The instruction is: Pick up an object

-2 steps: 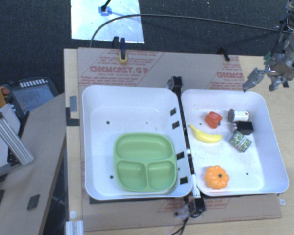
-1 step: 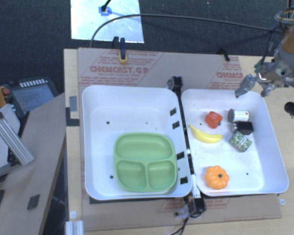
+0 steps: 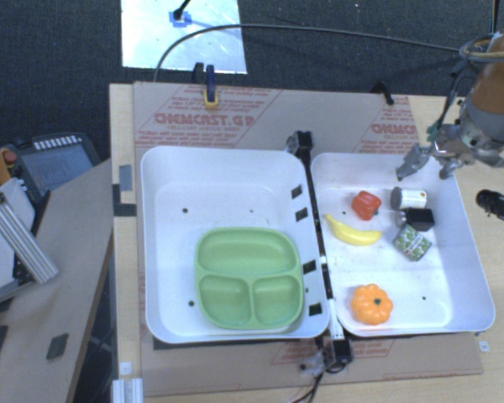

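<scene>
The banana (image 3: 353,232) lies flat in the right bin (image 3: 462,309), close to the wall that splits the two bins. It is long and curved. Its long side runs from up-left to down-right, and its thin tip points up-left at the middle wall. Just above and right of the banana is a red pepper (image 3: 366,204), very near it. Further right of the banana sits a white can (image 3: 409,198) lying on its side, with a small black block (image 3: 419,218) just under it, and a green patterned box (image 3: 412,243) under that, tilted. Below the banana, well apart, sits an orange pumpkin (image 3: 371,304). The pincer (image 3: 428,164) hangs above the white can, up and right of the banana. Its two fingers are spread wide with nothing between them. The grey arm (image 3: 491,99) with its orange band comes in from the right. Left of the banana, past the middle wall, is the left bin (image 3: 176,183) with a green tray (image 3: 248,277) that has three parts. Both bins sit on the bench (image 3: 260,112).
</scene>
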Available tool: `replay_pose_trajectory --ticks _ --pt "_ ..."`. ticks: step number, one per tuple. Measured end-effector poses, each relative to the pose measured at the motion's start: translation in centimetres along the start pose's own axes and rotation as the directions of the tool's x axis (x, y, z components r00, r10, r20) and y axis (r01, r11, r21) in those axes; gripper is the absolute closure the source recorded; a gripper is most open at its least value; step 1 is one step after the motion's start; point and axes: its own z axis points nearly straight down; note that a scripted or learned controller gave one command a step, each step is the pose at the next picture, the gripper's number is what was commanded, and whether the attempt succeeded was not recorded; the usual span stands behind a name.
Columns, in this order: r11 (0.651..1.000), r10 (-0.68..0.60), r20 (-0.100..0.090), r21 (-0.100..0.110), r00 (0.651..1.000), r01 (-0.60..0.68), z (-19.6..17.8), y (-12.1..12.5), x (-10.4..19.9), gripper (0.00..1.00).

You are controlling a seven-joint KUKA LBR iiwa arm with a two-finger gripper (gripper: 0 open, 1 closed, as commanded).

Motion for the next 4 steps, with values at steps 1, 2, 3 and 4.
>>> replay_pose_trajectory --ticks 1,2,3,4 --pt "1.000 0.000 0.000 0.000 1.000 0.000 5.1 0.3 -1.0 0.00" --pt "1.000 -0.002 0.002 -0.008 1.000 0.002 3.6 0.5 -1.0 1.00" --pt "1.000 -0.004 0.002 -0.010 1.000 0.004 -2.9 0.5 -0.5 1.00" --pt "1.000 -0.004 0.001 -0.005 1.000 0.004 -3.2 0.6 -0.5 1.00"
